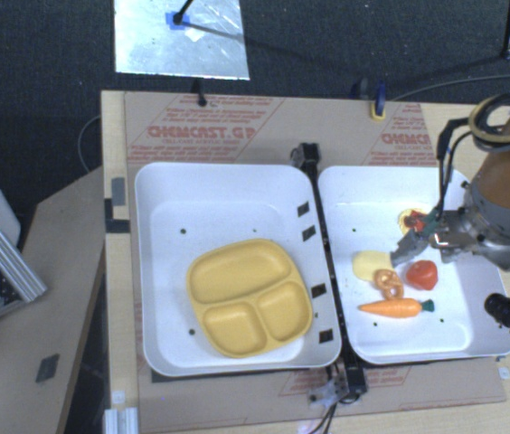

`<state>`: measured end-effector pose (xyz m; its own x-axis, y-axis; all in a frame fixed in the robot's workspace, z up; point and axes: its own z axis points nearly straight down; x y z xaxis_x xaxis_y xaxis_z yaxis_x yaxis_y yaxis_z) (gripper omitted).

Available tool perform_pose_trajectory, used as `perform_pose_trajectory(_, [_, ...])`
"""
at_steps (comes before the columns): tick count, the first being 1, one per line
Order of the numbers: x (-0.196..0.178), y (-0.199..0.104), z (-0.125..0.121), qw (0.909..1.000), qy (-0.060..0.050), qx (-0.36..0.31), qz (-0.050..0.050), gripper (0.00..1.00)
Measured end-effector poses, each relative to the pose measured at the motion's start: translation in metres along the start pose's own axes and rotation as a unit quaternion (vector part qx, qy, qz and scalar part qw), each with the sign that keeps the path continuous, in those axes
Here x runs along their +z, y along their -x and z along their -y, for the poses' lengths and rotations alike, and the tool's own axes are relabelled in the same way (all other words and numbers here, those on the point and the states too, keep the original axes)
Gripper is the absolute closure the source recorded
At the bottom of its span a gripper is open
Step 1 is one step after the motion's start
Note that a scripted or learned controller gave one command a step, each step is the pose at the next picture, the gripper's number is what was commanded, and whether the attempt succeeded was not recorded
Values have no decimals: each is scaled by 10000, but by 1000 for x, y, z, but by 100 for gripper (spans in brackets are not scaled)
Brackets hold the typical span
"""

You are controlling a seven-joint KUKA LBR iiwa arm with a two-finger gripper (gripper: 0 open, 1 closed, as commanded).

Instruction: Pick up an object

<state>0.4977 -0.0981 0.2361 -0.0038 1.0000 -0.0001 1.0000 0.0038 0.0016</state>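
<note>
Gripper (410,244) low in right bin (363,333), beside tomato (422,274) and pretzel (388,283); can't tell its grip state.

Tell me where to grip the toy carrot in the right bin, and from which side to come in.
Grip the carrot across its thick orange middle, coming straight down from above. It lies flat and lengthwise across the bin floor, green tip toward the arm, so its narrow width fits between fingers set crosswise. Its near side has open floor; the pretzel sits close behind, so keep the claw centred.
</note>
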Motion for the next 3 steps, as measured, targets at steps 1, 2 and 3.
perform_pose_trajectory(1, [55,-7,7,10000,-17,11,-5,0])
perform_pose_trajectory(2, [118,-6,6,10000,-24,16,-5,0])
perform_pose_trajectory(3, [150,-4,4,10000,14,23,11,0])
